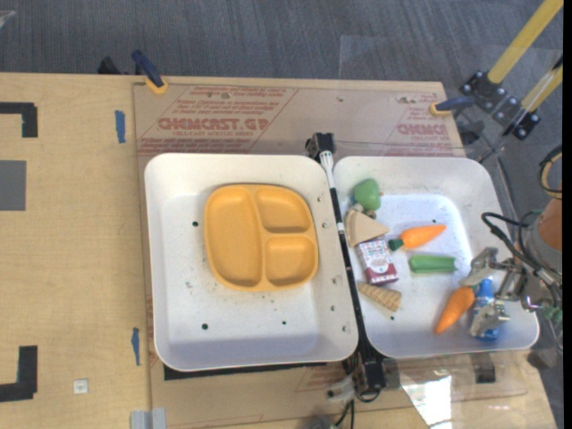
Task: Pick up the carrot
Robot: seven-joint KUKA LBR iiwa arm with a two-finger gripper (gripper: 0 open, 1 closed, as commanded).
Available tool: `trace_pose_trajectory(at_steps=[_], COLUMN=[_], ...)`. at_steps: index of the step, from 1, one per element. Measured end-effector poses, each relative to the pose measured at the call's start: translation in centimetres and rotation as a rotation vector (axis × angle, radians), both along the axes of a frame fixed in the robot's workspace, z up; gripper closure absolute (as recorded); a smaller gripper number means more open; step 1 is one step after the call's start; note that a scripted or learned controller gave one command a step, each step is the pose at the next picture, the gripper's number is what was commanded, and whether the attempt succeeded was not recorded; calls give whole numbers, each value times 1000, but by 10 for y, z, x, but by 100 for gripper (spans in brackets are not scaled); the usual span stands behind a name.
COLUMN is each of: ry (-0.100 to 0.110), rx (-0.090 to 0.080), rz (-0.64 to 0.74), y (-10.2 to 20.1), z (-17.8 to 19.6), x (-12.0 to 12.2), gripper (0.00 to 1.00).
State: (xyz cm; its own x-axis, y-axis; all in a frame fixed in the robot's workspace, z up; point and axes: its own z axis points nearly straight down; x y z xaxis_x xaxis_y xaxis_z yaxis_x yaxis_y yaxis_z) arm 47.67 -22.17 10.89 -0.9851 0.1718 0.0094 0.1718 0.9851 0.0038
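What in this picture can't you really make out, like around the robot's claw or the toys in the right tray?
- Gripper, camera view: its metal parts and cables blur together, so open or shut is unclear.
- Carrot beside it: contact with the gripper is unclear.
- Red carton: label print too small.
- Arm: cut off by the right edge.

The right bin [447, 172] is crowded along its left wall — green pepper [365, 193], wedge [363, 227], carton [377, 262] and cone [382, 297] stacked in a column. Open floor lies at the top right and bottom centre. The gripper [487, 307] itself sits just beside one carrot [454, 309], near the right rim.
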Motion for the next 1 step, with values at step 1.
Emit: trace_pose_trajectory(at_steps=[1], ry=[-22], rx=[-5], rz=[32], y=[48], z=[52], x=[37], gripper=[0])
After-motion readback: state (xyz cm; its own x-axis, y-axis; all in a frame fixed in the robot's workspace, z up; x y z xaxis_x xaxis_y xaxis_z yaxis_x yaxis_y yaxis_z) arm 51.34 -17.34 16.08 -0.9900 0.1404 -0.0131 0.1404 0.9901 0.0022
